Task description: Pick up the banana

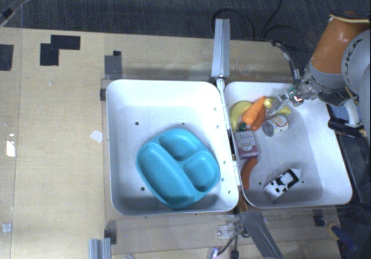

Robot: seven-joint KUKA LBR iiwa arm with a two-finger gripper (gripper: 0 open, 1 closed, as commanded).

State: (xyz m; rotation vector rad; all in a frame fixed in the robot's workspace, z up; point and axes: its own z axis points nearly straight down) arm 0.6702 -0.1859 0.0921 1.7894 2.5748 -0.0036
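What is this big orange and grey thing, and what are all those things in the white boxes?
That is a robot arm, photographed by one camera looking down from above the bench. It reaches in from the right, and its gripper, a sort of two-finger hand, is over the far end of the right bin. I cannot tell whether it holds anything. In that bin lie toy foods: a yellow banana with an orange carrot across it, a small can, a little packet, a brown sausage shape and a black-and-white toy. The left bin holds a blue plate with three sections. The robot's job is to pick up the banana.
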